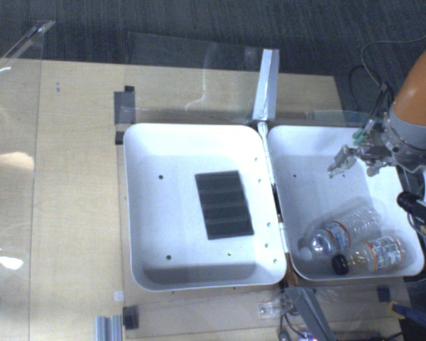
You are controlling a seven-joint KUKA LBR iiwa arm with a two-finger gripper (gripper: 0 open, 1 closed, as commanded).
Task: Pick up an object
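Note:
A black ridged rectangular pad lies flat in the middle of the left bin. Two clear plastic bottles lie in the near right corner of the right bin: one with a silver cap and blue label, the other with a black cap and orange label. They rest side by side, touching. My gripper hangs over the far right part of the right bin, above and behind the bottles. Its fingers are spread open with nothing between them.
A metal strut rises behind the seam between the bins. Clear plastic sheeting covers the bench at the left. Dark cables run along the right bin's right side.

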